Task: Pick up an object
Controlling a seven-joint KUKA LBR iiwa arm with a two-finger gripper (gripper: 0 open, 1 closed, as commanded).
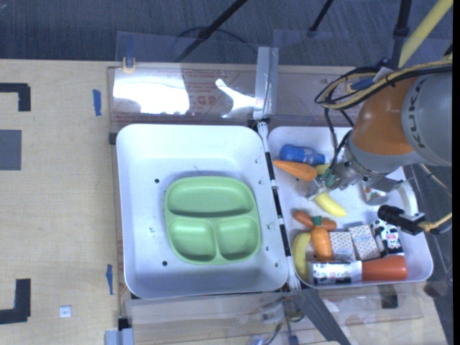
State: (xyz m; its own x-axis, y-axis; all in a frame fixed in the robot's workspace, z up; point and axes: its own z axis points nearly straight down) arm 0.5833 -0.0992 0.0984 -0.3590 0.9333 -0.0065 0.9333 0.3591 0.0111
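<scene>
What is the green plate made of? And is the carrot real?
The green plate looks like smooth matte plastic, moulded into three compartments. The carrot is probably a plastic toy: its orange skin looks even and a bit shiny, though that is hard to tell from here.

A robotics lab or test cell, not a home. A pale wooden bench carries black corner marks and blue tape tabs, the sort used to fix positions. Two white bins sit side by side behind a clear plastic screen, one holding a green divided tray, the other toy food. A grey and orange arm trails loose yellow and black cables. Black tripod legs stand on blue carpet behind the bench.
</scene>
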